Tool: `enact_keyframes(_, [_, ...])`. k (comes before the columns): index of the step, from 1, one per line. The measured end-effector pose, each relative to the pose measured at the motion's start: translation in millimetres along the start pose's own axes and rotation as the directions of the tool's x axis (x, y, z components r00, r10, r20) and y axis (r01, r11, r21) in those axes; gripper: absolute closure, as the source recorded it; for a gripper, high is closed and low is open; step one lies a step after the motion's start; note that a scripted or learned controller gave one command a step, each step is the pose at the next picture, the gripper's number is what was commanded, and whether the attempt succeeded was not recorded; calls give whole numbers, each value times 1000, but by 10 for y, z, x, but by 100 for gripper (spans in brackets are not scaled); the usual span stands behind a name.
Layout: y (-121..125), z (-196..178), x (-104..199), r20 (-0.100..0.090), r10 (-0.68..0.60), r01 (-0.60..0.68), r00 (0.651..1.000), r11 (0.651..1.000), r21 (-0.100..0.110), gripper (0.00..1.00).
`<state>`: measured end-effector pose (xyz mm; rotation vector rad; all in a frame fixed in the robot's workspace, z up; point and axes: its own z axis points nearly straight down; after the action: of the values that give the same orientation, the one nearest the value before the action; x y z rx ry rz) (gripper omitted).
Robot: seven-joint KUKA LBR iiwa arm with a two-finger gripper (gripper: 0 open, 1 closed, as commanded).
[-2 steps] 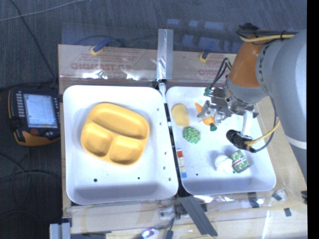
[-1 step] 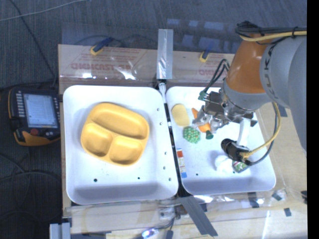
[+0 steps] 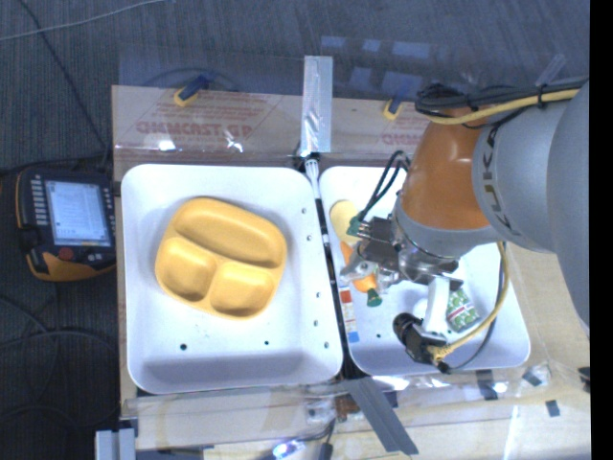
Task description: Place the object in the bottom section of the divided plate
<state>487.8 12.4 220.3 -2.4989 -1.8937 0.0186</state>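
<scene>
arm (image 3: pixel 498 175) over right bin (image 3: pixel 512 338) | tool (image 3: pixel 364 274) state: cannot tell | plate (image 3: pixel 222 255) left bin | writing unreadable

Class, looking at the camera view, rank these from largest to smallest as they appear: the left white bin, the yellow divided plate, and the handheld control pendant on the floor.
1. Left white bin
2. Yellow divided plate
3. Control pendant, partly cut off by the bench, and lower than the bins, so it may look smaller than it is.
</scene>
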Motion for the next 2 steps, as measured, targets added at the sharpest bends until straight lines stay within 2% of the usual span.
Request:
enact_keyframes(1, [-200,419,795,2,-127,127,992,992,2,100])
enact_keyframes(2, [-312,-486,1687,5,-117,117,993,993,-4,100])
